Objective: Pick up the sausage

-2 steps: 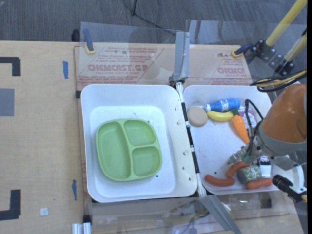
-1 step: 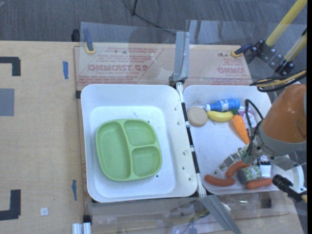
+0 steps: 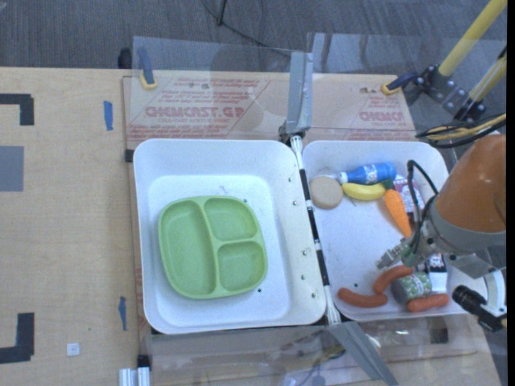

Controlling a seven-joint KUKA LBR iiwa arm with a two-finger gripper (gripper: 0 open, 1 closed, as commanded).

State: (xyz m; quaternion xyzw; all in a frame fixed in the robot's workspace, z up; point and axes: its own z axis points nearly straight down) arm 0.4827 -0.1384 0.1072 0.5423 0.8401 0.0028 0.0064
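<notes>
Sausage (image 3: 361, 298) at right bin (image 3: 354, 240) front edge, gripper (image 3: 400, 256) near

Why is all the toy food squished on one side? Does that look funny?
A bit lopsided. All the food sits in the right bin: a blue bottle, banana, carrot and sausages bunched near the gripper. The left bin holds just a green plate. Nothing looks spilled or broken.
</notes>
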